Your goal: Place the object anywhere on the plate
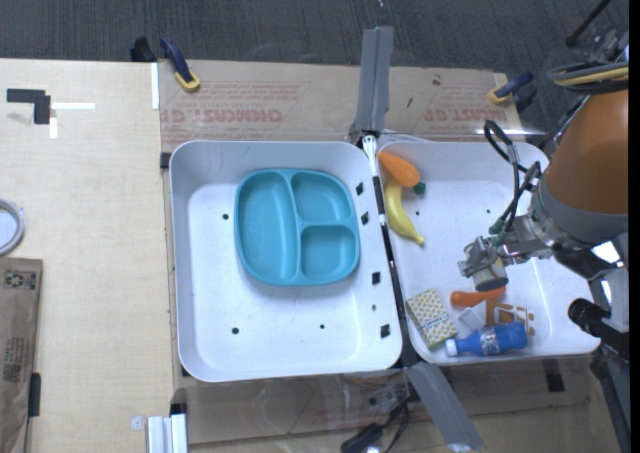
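Two white bins (200,341) share your bench: the gripper (484,266), state not clear to see, hangs just above the small carrot (477,296), which lies left-right, and the plate (297,227) waits far left.

- The arm (590,156) is reaching in from the right edge of the view, its orange band showing large and rounded at the upper right.
- Below the band, the grey wrist (560,226) is angling down and to the left.
- Black cables are looping along the wrist's left side.
- The hand (482,266) is pointing down-left, low over the right side of the view; its finger state cannot be made out.
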Controlling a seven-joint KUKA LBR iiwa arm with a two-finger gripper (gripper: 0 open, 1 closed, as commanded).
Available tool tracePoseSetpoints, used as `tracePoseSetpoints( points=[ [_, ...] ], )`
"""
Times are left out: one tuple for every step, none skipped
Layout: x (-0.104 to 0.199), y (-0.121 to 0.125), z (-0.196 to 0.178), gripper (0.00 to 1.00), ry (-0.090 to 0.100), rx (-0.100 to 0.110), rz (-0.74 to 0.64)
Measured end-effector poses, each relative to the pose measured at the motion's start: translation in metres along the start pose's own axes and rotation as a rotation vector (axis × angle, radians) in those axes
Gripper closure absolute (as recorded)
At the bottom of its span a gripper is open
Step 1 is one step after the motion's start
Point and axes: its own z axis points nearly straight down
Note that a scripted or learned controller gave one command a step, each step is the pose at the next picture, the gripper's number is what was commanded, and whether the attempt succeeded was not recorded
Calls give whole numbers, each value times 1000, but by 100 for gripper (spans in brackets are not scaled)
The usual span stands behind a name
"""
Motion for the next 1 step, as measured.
tracePoseSetpoints(
  points=[
    [77,43,-3,100,-1,0,-542]
  ],
)
